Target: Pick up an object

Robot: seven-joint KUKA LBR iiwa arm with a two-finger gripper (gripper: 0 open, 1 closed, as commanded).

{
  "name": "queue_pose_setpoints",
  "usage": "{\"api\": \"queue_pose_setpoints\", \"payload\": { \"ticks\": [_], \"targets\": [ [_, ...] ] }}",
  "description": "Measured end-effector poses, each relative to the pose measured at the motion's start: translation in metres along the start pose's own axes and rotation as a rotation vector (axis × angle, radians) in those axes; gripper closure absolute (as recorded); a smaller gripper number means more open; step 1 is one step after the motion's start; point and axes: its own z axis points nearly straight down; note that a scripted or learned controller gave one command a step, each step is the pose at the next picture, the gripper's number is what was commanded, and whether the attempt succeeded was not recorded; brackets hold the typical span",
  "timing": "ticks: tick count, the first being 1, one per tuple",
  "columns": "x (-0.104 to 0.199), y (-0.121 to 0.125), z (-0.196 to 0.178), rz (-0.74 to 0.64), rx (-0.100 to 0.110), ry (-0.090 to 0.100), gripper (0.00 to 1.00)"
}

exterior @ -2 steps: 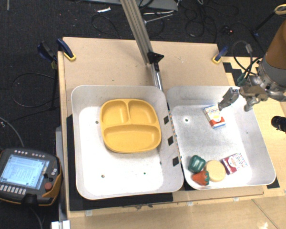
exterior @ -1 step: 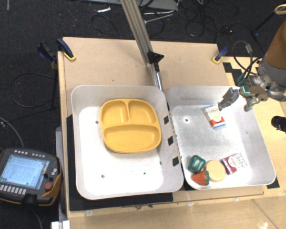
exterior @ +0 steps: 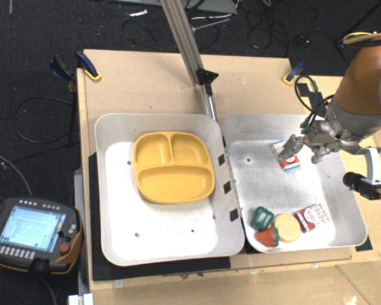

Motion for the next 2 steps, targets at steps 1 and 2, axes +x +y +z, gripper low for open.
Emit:
{"api": "queue_pose_setpoints", "payload": {
  "ticks": [1, 2],
  "targets": [
    [0.004, 0.004, 0.045, 0.0, -0.002, 0.0, 0.0],
    [0.005, 0.003, 0.098, 0.0, -0.001, 0.0, 0.0]
  ]
}}
